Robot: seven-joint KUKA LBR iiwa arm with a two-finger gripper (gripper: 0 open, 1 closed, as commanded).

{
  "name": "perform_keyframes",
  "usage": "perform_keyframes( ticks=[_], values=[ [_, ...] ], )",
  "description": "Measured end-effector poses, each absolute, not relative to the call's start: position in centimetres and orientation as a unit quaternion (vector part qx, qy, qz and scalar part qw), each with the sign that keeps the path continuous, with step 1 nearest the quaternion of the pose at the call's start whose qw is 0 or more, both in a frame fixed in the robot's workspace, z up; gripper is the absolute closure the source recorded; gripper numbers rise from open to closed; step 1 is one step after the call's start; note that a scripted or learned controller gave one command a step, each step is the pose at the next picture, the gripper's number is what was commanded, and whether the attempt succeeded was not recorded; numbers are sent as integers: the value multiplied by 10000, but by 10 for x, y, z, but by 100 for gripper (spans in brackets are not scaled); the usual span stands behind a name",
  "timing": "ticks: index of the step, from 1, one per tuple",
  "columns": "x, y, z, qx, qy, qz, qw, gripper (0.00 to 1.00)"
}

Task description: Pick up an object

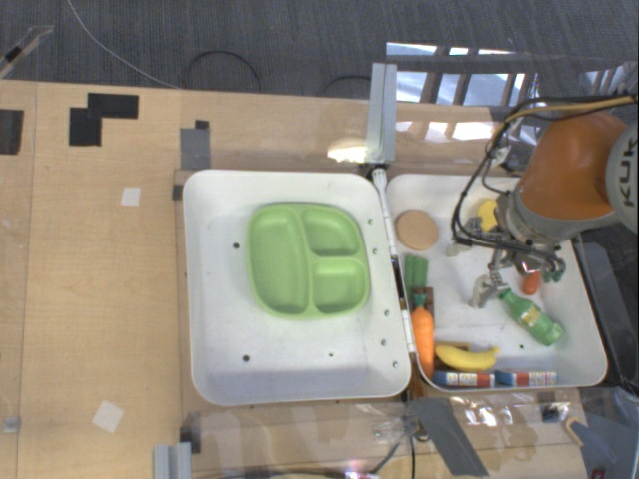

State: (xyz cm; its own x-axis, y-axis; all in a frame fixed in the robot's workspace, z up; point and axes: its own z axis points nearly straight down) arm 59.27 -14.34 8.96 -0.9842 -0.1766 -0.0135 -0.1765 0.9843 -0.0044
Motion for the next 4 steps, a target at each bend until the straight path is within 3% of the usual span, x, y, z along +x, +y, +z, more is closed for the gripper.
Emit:
perform_keyframes(
  ticks=[1,3,4],
  values=[
    [615,-155,89,-2254,9742,-19,66,0],
    [649,-158,90,-3156,9489,-29,71,0],
    [572,-183,90,-896,9960,-19,65,0]
  ],
)
